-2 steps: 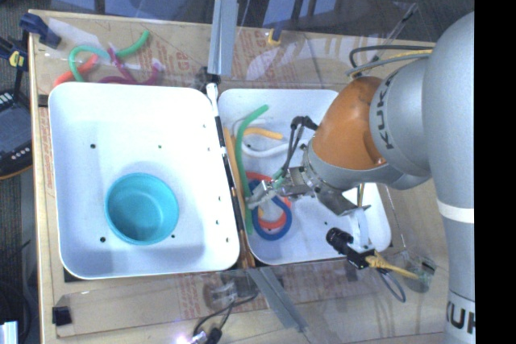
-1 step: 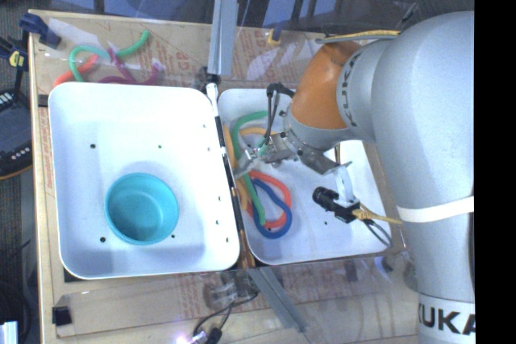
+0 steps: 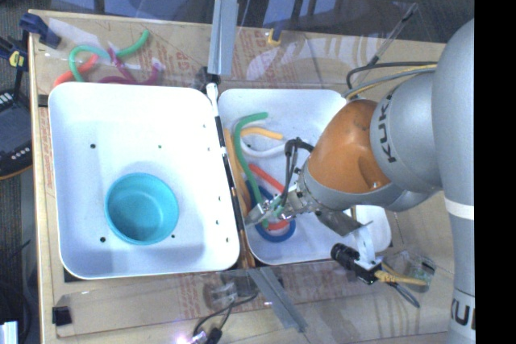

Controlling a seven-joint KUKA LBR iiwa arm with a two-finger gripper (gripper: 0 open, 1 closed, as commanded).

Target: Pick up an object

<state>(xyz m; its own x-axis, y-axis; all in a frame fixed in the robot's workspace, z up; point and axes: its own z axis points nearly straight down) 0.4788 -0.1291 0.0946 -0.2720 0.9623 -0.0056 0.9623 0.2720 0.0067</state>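
In the camera view, the hand [image 3: 274, 209] is down in the right bin [image 3: 322, 102], low among a tangle of green, yellow and red tubes [image 3: 256, 165] and just over a blue ring [image 3: 274, 231]; whether it is apart or together I cannot tell. The left bin [image 3: 81, 117] holds a turquoise bowl [image 3: 143, 208]. Judging by this, nothing is lifted yet: the grasp and raise remain.

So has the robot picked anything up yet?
Not that I can see. The gripper is down in the right bin, among the colored sticks and over a blue ring. Nothing looks lifted. The blue bowl sits in the left bin. Grabbing and lifting remain.
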